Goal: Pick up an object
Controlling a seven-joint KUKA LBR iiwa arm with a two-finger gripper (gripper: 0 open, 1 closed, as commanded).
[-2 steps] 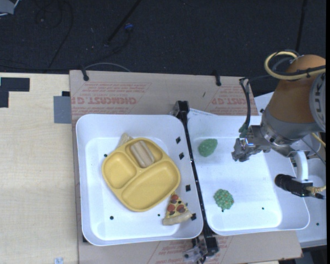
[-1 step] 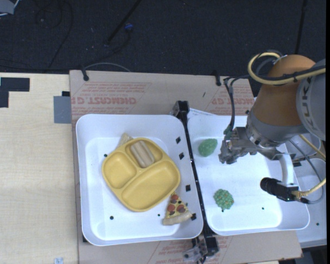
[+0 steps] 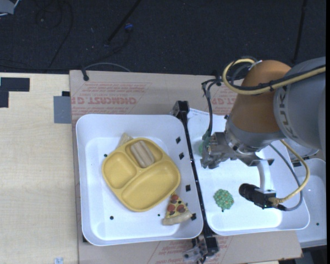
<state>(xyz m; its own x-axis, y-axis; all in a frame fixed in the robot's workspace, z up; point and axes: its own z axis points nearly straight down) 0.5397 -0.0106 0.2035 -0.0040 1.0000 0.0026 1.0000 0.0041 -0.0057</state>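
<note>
My end effector (image 3: 212, 157) hangs over the right white bin (image 3: 297, 224), grip unreadable. Small green knobbly ball (image 3: 224, 199) at five o'clock looks light, squashy; I'd pinch across its middle.

arm (image 3: 302, 100): grey rounded casing, broad orange band (image 3: 261, 89) above the wrist, dark lettering partly visible on the grey shell; yellow cable (image 3: 239, 70) loops over the band, black cables run beside it; wrist hardware (image 3: 220, 150) dark metal with small green parts

Yellow tray (image 3: 133, 187); green lump (image 3: 224, 199); white bins (image 3: 93, 147).
</note>
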